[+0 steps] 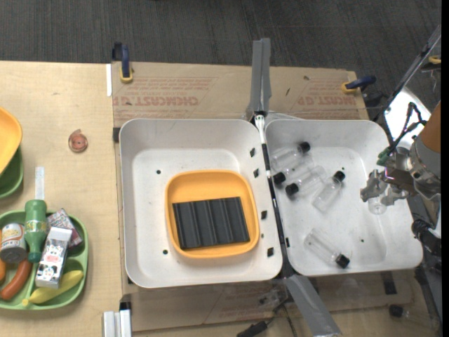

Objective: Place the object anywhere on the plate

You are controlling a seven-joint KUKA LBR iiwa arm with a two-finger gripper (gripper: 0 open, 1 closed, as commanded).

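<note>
An orange plate lies in the left bin, and a dark ribbed slab covers its middle. Several clear vials with black caps lie loose in the right bin: one near the back left, a pair by the divider, one in the middle, and one at the front. My gripper hangs over the right side of that bin. A pale see-through shape sits just under it; I cannot tell whether it is held.
To the left of the bins, a green tray holds toy food and a small bottle. An orange bowl sits at the left edge. Clamps pin the cardboard at the back. A metal rail runs between the bins.
</note>
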